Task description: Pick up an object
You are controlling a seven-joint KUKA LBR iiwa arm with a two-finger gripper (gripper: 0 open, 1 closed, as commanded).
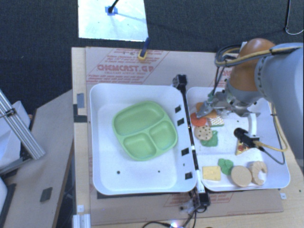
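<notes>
2 shallow white bins are seen from above, side by side on a bench. The grey arm (pixel 280 75) is seen entering from the view's right. Its gripper (pixel 205 109) is positioned over the upper left part of the right bin (pixel 273 163), close to the divider between the 2 bins. Whether the gripper is open or closed cannot be told, because its tip blends into the items beneath it, and nothing can be confirmed as held.

Directly under the gripper tip a red-orange slice (pixel 199 119) is laid flat, and contact cannot be judged. Just right of the tip, a small white, red and green piece (pixel 217 122) is seen. Just below the slice a round speckled cookie (pixel 204 133) is set, with a green leaf (pixel 212 139) tucked against its lower right edge.

Further from the gripper, down and to the right, a small wedge like a pizza slice (pixel 241 150) is found. Well below the gripper, along the near edge of the bin, 4 more items are lined up: a yellow square (pixel 211 173), a green lump (pixel 225 166), a tan disc (pixel 241 175) and a pale bun-like piece (pixel 259 171).

Left of the gripper, across the divider, the left bin (pixel 104 165) is seen holding a green plate (pixel 145 129) with 3 compartments — well apart from the gripper.
</notes>
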